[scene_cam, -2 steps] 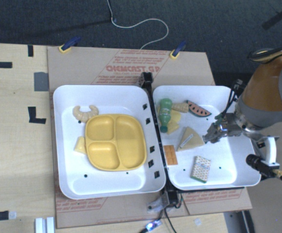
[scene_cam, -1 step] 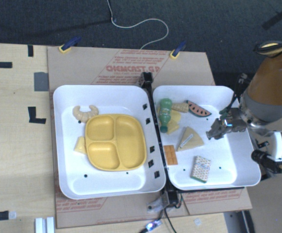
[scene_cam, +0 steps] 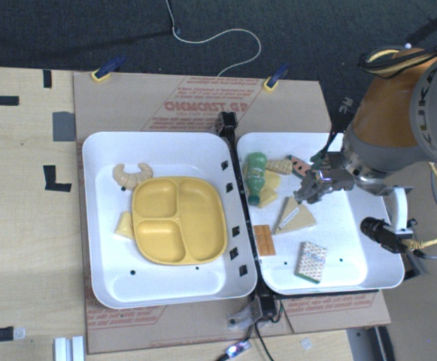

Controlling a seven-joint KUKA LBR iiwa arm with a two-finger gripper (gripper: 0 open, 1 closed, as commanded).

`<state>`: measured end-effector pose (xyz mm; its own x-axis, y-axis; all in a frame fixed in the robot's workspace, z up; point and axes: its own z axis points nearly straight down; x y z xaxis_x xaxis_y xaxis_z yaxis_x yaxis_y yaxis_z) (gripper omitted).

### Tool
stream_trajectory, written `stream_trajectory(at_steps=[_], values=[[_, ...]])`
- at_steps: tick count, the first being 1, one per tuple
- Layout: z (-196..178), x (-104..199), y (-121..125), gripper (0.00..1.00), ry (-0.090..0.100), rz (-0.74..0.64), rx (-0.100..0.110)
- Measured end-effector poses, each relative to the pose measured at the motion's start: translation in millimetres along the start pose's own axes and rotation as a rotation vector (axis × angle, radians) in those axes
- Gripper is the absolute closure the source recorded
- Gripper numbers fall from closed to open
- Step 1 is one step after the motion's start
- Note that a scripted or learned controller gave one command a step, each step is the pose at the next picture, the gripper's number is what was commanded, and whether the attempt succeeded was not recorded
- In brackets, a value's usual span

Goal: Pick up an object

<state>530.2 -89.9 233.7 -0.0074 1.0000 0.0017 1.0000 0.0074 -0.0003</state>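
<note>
Objects for picking lie scattered in the right bin (scene_cam: 353,277), and the nearest candidate to our pincer (scene_cam: 309,189) is the pale wedge (scene_cam: 296,216), a triangular piece resting flat on the bin floor just below and left of the fingertips. We hover over it without touching anything that we can make out; whether the pincer is released or clenched we cannot tell, since the dark fingers blur together against the white floor, and nothing shows between them. Our wrist comes in from the right at a slant, which we judge suits a descent on the cluster along the bin's left side. There a green toy (scene_cam: 256,170) lies against the dividing wall, with a yellowish piece (scene_cam: 267,196) just below it and a small cone-like item (scene_cam: 281,165) beside it, near the pincer. Lower down, an orange block (scene_cam: 263,239) sits close to the wall, and a speckled packet (scene_cam: 311,261) lies apart toward the front edge. The crowding near the wall makes those pieces awkward to close on, so the wedge, lying more in the open, seems to us the easier choice. In the left bin (scene_cam: 101,224) a yellow divided plate (scene_cam: 179,219) takes up the middle, with a tan curved toy (scene_cam: 132,174) above it and a yellow slice (scene_cam: 123,223) tucked at its left rim. Both bins rest on cardboard on the worktop (scene_cam: 22,224).
</note>
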Motion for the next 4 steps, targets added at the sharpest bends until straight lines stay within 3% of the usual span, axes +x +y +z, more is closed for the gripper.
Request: stream_trajectory(at_steps=[2, 4], values=[[21, 109, 37, 1.00, 0.000, 0.000, 0.002], [4, 125, 41, 1.00, -0.001, 0.005, 0.001]])
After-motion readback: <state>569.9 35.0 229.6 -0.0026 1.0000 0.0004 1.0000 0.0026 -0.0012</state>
